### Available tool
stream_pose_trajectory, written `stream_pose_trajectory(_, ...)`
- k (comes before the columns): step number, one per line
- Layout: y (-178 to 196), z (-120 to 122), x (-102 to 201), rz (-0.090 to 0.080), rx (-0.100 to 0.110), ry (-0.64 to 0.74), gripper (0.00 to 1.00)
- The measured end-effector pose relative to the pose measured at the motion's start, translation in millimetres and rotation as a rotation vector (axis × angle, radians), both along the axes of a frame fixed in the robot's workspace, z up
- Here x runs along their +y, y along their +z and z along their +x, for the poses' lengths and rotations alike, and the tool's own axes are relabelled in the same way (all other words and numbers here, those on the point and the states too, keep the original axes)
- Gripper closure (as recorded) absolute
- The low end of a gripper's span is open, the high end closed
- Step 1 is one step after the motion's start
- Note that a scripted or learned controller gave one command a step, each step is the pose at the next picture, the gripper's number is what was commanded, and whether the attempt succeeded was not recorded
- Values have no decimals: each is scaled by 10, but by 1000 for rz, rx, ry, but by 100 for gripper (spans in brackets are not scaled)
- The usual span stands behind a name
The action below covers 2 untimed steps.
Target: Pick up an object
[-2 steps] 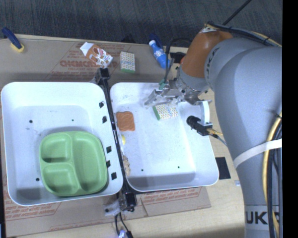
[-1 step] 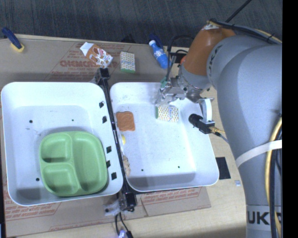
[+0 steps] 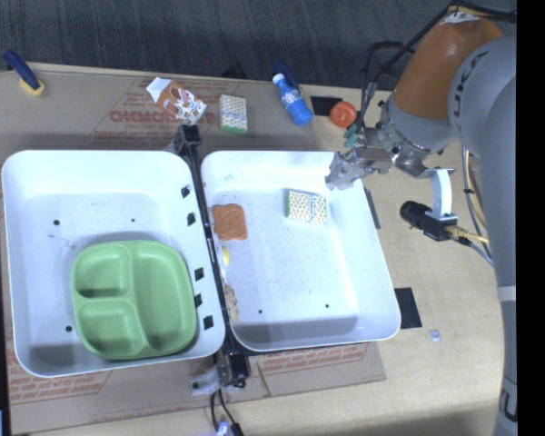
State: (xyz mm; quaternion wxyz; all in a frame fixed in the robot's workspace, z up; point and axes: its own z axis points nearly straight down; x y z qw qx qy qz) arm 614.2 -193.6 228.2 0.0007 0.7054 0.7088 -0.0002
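- Two shallow white bins side by side on tabletop (image 3: 454, 334): left bin (image 3: 36, 198), right bin (image 3: 363, 280).
- Jaws (image 3: 341, 174) of grey arm (image 3: 454, 71) poised over upper right rim of right bin; open or closed state impossible to tell at this resolution; nothing seen held.
- Nearest candidate: patterned square packet (image 3: 306, 207), lying flat on right bin floor, just beside jaws, down and to left of them in camera view; near-square outline, no marked long axis.
- Second candidate: brown-orange piece (image 3: 229, 222), against left wall of right bin, farther left of jaws, well apart from packet.
- Green divided tray (image 3: 132, 300) in left bin, far from jaws.
- Outside bins, along far edge of tabletop: blue bottle (image 3: 293, 100), orange ball (image 3: 343, 113), small patterned box (image 3: 232, 113), wrapped snack (image 3: 175, 101).
- Judged obstruction: none between jaws and packet; bin rim close beneath jaws, a likely hazard on descent.
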Motion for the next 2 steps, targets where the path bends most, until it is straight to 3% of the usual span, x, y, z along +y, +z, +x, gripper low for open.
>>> stream_pose_trajectory(1,-14,-6,3,1,3,0,0)
stream_pose_trajectory(2,-1379,417,-161,2,5,2,0)
